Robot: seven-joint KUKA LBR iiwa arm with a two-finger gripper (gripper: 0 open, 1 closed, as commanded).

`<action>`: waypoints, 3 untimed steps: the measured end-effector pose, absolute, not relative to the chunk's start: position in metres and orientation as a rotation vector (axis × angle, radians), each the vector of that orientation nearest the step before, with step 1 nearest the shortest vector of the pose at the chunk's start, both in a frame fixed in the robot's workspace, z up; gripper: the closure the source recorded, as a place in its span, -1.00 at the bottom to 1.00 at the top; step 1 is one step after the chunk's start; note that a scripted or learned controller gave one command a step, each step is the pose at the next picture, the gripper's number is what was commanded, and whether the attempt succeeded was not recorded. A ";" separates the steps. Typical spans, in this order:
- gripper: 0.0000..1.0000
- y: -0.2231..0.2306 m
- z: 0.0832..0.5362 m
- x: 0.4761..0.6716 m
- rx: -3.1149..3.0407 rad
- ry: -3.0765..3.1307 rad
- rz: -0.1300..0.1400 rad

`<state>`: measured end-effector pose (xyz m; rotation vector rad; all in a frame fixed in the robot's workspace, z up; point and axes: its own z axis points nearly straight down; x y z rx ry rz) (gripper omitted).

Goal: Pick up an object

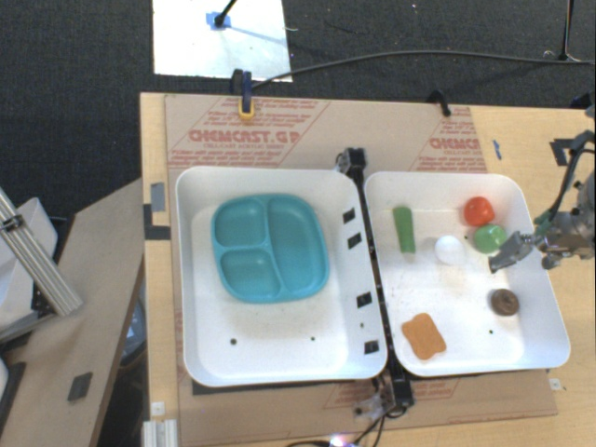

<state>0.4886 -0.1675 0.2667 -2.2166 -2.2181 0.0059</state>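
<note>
A: Where is the gripper [510,252] sitting?

B: At the right edge of the frame, over the right bin [466,354], beside the green ball [488,238].

A: Is it holding anything?

B: Nothing is sitting between its fingers (open or shut, I cannot tell).

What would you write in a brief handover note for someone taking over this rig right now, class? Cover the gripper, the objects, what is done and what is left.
Gripper: at the right bin's right side, beside the green ball; nothing visibly held.
Right bin: green stick, red ball, green ball, white ball, brown round piece, orange piece.
Left bin: teal divided plate.
Done: no pick visible yet.
Left: grasp one object and lift it; the green ball looks closest.
</note>
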 end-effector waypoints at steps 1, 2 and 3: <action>-1.00 -0.167 0.271 0.490 -2.219 -2.227 -0.001; -1.00 -0.174 0.212 0.486 -2.218 -2.221 0.003; -1.00 -0.181 0.161 0.493 -2.219 -2.221 0.002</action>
